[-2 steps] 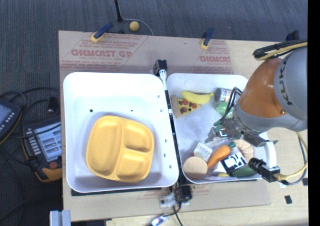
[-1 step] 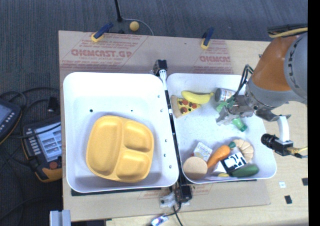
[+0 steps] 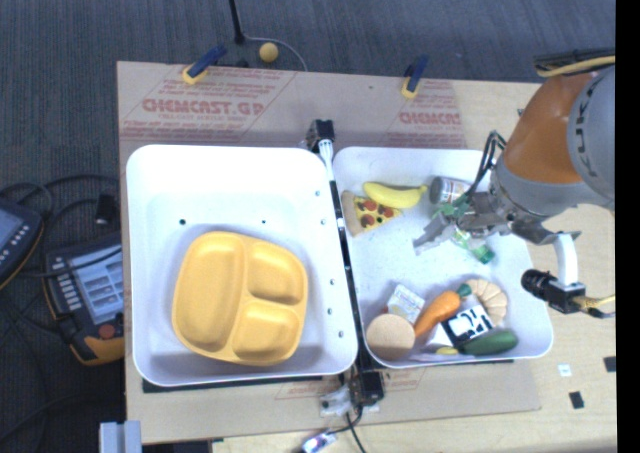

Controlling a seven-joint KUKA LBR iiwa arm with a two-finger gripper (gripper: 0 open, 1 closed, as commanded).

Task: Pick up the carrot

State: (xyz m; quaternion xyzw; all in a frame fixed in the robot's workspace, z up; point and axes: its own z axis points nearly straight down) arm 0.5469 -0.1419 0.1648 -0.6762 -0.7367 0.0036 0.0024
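The robot arm [image 3: 560,156] is reaching in from 3 o'clock, and its orange band is sitting over the right edge of the right bin [image 3: 395,156]. Its gripper [image 3: 440,231] is hanging over the middle of that bin, pointing toward 9 o'clock. The grey fingers [image 3: 432,234] are looking spread a little, and nothing is sitting between them. It is not touching the carrot.

The carrot [image 3: 436,311] is lying in the right bin, down at about 6 o'clock from the gripper and well apart from it. It is orange and is lying on a slant, with its fat end up toward 1 o'clock. A round tan bun [image 3: 390,334] is sitting just beside it at 8 o'clock. A small white packet [image 3: 404,299] is lying just beside it at 10 o'clock. A black and white box [image 3: 467,324] is touching its right side, and a green cucumber [image 3: 488,343] is lying below that box. A ridged tan pastry [image 3: 488,296] is sitting at 2 o'clock from the carrot.

Near the top of the right bin a yellow banana [image 3: 392,195] is lying, with a pizza slice [image 3: 366,213] just below it. A silver can [image 3: 447,188] is lying near the gripper at 12 o'clock.

In the left bin [image 3: 160,166] a yellow tray [image 3: 240,296] with three parts is sitting.
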